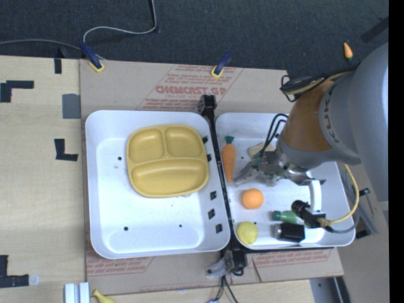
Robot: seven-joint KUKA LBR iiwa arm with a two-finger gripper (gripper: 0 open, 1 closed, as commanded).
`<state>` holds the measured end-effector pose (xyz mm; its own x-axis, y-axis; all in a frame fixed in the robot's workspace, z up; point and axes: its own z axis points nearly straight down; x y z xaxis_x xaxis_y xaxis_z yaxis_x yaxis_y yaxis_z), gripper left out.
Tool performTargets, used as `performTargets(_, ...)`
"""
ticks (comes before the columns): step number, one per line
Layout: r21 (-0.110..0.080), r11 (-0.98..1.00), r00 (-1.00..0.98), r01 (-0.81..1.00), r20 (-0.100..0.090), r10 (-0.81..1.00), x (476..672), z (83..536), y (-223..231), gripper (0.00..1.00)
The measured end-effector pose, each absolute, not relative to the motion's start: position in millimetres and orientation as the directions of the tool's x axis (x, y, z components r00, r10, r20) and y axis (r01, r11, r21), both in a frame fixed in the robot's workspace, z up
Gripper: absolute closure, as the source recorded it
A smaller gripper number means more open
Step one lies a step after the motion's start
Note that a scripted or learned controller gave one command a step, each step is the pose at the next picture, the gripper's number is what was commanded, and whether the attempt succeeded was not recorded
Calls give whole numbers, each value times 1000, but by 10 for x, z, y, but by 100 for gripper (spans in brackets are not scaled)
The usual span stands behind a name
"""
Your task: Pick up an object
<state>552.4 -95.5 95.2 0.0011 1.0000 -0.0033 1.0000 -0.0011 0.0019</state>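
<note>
Yellow tray point(168, 160) in left bin point(104, 188); carrot point(228, 158), orange point(252, 199) right

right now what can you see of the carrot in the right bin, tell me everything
The carrot is a small toy-like piece, plastic by its look, with an orange body and a green top. It lies flat on the floor of the right bin, along the left wall, green end toward the far side. The gripper sits just to its right, close to it; whether they touch cannot be told.
</note>
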Motion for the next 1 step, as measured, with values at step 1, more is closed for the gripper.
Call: performTargets(1,-1,1,-1,1000,-2,1000,6083,857,-1036,0)
